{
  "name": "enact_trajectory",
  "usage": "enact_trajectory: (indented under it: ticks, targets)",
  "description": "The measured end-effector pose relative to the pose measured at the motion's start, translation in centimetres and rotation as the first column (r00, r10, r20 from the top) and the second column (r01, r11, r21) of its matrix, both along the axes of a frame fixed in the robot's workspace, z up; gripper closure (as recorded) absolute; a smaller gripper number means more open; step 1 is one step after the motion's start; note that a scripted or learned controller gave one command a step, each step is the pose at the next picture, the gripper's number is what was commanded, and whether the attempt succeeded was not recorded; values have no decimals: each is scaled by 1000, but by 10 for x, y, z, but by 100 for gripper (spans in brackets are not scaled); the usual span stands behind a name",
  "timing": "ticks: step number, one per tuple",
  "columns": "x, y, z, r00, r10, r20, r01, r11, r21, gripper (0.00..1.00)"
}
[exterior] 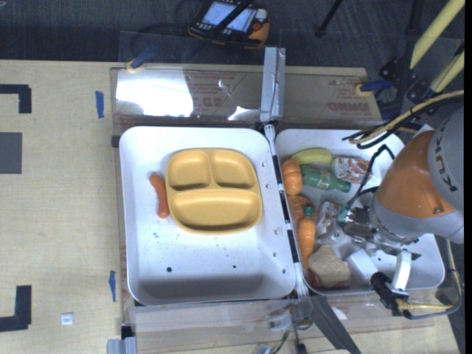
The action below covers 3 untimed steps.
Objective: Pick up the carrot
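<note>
You had the carrot (pixel 306 237) lying in the right bin (pixel 435 271) against its left wall, just above the bread (pixel 329 267), with its long axis running roughly from the desk's far edge toward its near edge. The end effector (pixel 346 220) sat just to the right of it, low among the clutter near the middle of that bin, so the carrot lay toward the left bin (pixel 140 220) from it. You could not tell from this view whether it was released or clenched, and nothing showed in its grasp.
</note>
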State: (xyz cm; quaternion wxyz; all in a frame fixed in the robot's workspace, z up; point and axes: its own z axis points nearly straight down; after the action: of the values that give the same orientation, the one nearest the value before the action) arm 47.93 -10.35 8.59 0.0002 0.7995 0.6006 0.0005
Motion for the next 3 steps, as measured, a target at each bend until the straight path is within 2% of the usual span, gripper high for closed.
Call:
enact_trajectory:
  ticks: [1,2,3]
  targets:
    - [2,-1,11,1000,-3,6,3,1000,-3,100]
    - [2,9,1,925,-380,10,380,925,-3,100]
    - [2,10,1,719,-695,6,695,719,3,100]
